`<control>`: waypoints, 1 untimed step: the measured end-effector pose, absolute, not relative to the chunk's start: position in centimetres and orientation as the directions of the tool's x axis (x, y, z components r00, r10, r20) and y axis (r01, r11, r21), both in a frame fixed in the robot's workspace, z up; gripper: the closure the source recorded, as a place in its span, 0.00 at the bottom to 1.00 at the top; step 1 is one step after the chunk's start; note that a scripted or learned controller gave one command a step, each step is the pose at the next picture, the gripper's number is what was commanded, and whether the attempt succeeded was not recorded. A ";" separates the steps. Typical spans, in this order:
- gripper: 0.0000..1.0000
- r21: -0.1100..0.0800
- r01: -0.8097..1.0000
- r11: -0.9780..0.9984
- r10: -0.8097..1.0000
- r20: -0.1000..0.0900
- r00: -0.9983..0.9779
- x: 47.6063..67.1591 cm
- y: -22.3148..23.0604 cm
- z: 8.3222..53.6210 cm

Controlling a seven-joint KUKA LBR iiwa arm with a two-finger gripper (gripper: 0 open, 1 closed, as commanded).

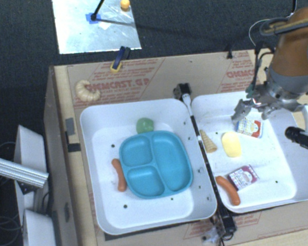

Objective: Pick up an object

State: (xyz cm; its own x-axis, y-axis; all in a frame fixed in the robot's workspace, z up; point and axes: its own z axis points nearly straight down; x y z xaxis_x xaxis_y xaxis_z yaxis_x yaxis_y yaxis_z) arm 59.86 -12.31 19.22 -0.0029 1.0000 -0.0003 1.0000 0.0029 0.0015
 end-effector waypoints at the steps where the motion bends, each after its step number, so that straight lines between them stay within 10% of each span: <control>1: 0.00 -0.001 1.000 0.001 1.000 0.001 -0.001 55.0 -9.6 12.5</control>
State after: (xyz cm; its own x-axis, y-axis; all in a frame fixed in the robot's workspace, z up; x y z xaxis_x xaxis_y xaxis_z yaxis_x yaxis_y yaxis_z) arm 54.98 -9.65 12.48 -0.0010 1.0000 0.0006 1.0000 0.0010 -0.0010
